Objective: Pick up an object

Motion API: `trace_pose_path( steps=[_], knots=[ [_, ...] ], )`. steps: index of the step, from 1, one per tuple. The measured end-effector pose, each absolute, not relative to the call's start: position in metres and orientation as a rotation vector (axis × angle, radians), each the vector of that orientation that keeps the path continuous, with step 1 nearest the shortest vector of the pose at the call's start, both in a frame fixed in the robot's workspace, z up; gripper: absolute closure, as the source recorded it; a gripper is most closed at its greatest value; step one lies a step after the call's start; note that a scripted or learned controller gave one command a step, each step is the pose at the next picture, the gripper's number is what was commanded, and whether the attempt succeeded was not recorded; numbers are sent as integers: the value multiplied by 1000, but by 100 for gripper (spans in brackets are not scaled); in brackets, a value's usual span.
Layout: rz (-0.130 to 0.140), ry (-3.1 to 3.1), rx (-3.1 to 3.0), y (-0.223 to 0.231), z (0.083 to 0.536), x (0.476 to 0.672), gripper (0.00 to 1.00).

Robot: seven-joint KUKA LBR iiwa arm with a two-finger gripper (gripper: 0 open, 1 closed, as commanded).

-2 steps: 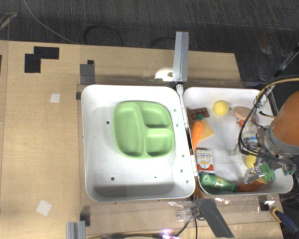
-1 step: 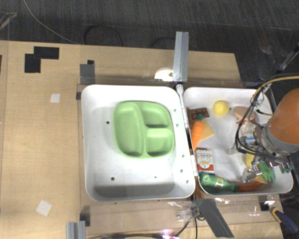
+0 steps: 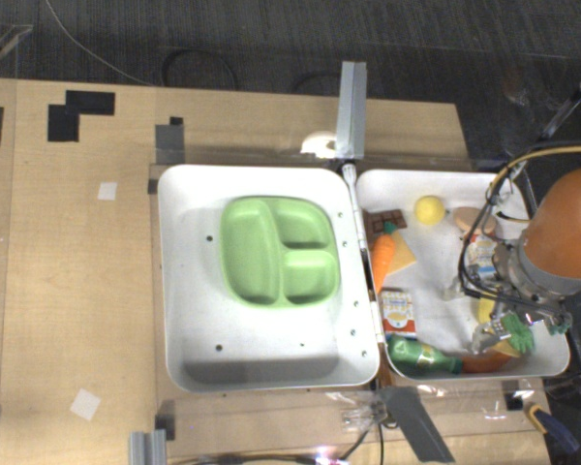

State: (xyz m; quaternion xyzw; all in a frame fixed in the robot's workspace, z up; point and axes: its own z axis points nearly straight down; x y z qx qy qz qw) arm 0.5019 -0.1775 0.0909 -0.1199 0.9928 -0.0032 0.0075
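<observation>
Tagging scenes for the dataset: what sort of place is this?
Probably a robotics lab bench for bin picking: two white bins fixed side by side on a wooden bench, a robot arm reaching into the right one, cables trailing across dark carpet.

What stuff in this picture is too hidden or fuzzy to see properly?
- Gripper: in the camera view, the arm's wrist and cables cover it, so what it is doing is unclear.
- Green item by the gripper: partly hidden, too small to name.
- Pale object beside the yellow ball: cables cross it.
- Orange band: cut off by the right edge.
</observation>
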Motion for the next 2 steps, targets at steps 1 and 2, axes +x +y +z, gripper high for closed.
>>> trace_pose_path(
  steps=[1, 2],
  knots=[
    [-18, 3062, -598, -168, 91, 501, 0],
    [-20, 3038, -709, -165, 91, 501, 0]
  ],
)
